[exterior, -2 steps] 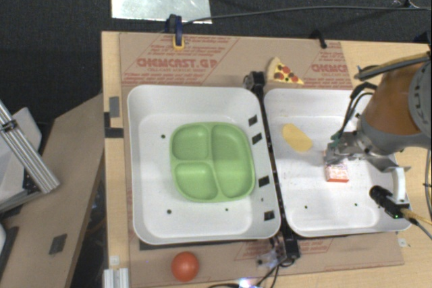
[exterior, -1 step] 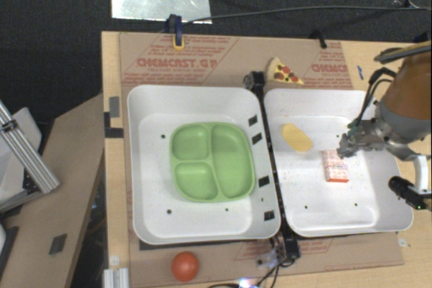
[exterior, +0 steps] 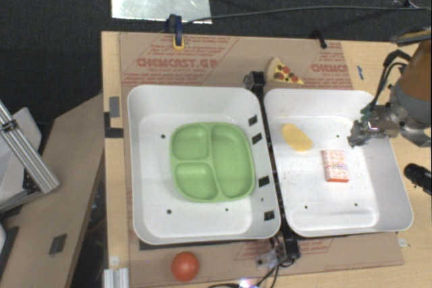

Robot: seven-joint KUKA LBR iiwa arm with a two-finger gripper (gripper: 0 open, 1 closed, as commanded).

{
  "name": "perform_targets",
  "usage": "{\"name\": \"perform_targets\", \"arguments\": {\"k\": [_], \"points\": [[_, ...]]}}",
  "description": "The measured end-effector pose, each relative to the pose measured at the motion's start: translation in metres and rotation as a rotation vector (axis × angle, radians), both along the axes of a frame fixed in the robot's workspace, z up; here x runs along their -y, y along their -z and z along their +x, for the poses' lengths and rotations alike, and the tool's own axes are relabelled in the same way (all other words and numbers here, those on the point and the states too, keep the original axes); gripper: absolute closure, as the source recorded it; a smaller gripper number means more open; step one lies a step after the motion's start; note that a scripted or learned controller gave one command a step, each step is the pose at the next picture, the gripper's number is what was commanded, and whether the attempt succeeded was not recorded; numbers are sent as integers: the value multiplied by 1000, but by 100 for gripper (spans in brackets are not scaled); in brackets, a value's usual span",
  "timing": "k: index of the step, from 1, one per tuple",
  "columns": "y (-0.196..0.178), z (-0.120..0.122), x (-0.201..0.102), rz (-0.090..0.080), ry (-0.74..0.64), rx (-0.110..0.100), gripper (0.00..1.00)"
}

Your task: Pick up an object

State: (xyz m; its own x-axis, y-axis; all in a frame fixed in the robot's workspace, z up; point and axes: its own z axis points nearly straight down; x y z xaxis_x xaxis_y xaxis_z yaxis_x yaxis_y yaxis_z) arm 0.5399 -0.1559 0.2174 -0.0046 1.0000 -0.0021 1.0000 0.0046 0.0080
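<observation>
The gripper (exterior: 358, 133), dark metal on the grey arm, hung over the right bin (exterior: 378, 216) at its far right side; whether it was spread or closed could not be told. In that smooth white bin lay a rounded yellow lump (exterior: 297, 137) and, near it, a small flat pink-and-white box (exterior: 335, 165). The left bin (exterior: 145, 212) held a glossy green tray (exterior: 211, 161) with three compartments.

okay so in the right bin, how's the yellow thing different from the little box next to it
The yellow thing is a plain, rounded oval; the box is a flat rectangle with pink and white print. The yellow thing lies nearer the divider between the bins; the box lies nearer the gripper. The yellow thing lies at a slant; the box sits nearly upright in the view. Both are small and rest loose on the right bin floor.
</observation>
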Motion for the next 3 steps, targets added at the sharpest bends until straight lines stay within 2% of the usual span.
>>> {"name": "perform_targets", "arguments": {"k": [2,3], "points": [[-21,21,-106,4,-6,-5,100],[-9,28,-157,4,-5,-7,100]]}}
